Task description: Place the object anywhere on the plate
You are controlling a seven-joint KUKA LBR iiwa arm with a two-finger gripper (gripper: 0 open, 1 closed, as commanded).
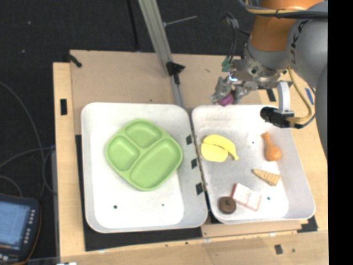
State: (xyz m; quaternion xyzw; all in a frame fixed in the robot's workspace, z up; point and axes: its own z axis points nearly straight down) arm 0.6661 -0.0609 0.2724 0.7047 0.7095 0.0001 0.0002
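Observation:
A green three-compartment plate (144, 153) lies in the left bin (96, 203). My gripper (225, 95) hangs over the far edge of the right bin (298, 203), near its back left corner, well right of the plate. A small purple object (225, 100) sits between its fingertips, lifted off the bin floor. The fingers are shut on it.
The right bin holds a yellow banana (218, 148), an orange piece (270, 147), a tan cone (266, 176), a white and red box (246, 196) and a brown round piece (226, 205). A slanted metal pole (160, 43) rises behind the bins.

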